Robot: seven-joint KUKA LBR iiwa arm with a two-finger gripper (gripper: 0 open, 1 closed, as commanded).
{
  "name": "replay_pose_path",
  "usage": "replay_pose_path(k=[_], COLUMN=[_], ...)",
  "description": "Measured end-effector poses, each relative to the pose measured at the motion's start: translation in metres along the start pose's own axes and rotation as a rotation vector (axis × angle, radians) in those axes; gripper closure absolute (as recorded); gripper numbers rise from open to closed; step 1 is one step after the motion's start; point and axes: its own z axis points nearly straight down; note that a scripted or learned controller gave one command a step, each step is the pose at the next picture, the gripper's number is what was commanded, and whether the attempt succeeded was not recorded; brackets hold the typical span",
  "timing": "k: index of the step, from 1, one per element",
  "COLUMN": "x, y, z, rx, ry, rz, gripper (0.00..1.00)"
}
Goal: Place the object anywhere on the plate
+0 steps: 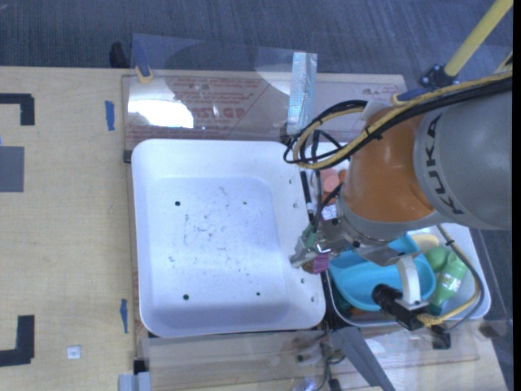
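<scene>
2 white bins (216, 235) — 1 arm (423, 165) over rt bin (476, 296), hand (313, 255) at its left rim — grip state unclear.

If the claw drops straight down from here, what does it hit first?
Probably the blue plastic plate in the right white bin, near its left edge; the claw hangs just over it, though depth is unclear.

Arm (423, 161) over right bin (476, 300); pincer (313, 255) above blue plate (362, 279); left bin (216, 235) speckled

dark blue-grey carpet floor (244, 6) beyond a pale wooden bench (57, 218) — black corner marks, blue tape bits.
</scene>
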Motion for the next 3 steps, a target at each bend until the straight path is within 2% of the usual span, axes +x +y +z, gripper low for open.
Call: replay_pose_path(k=[1,2,3], x=[0.016,-0.020,0.040], y=[0.004,-0.002,0.009], z=[-0.002,-0.028,0.023], rx=[-0.004,-0.009,-0.001], ry=[-0.002,-0.004,-0.001], rz=[-0.174,-0.126,-0.336], gripper=[1.00,1.00,1.00])
